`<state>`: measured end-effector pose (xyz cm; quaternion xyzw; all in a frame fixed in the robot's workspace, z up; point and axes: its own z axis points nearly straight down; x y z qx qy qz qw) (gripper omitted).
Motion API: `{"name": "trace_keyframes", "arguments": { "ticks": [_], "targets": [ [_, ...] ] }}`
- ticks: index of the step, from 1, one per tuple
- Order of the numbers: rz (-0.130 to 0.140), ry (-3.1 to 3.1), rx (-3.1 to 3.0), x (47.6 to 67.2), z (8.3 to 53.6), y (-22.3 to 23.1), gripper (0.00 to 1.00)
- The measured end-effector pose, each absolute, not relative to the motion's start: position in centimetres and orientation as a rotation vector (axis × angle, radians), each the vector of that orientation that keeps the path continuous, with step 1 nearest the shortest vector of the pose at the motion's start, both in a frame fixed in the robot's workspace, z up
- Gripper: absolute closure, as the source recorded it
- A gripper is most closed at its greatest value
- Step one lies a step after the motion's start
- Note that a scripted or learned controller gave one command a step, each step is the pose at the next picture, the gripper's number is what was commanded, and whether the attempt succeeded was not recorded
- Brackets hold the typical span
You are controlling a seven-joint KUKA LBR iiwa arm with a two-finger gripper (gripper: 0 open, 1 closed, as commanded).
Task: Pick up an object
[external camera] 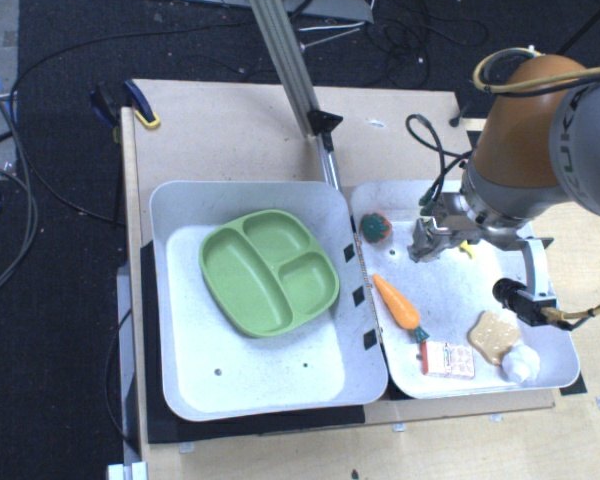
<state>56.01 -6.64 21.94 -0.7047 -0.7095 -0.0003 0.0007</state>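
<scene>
Wooden bench, two white bins side by side, dark floor with cables around.
Gripper hangs over the right bin; whether it is spread or pressed together, cannot tell. Carrot lies below and left of it, apart, orange with a green tip, slanted. Green-and-red ball sits just left of the gripper. Red-and-white box, tan bread slice, white lump lie near the front. Left bin holds a green divided plate.

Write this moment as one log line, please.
arm: over right bin | gripper: above bin floor, nothing seen held | nearest: green ball, carrot
</scene>
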Motion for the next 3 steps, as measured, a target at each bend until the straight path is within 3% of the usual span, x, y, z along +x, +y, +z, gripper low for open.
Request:
{"name": "trace_keyframes", "arguments": {
  "ticks": [3],
  "targets": [
    [0.0, -2.23, -2.21, 54.2, 22.0, 8.8, 1.0]
  ]
}}
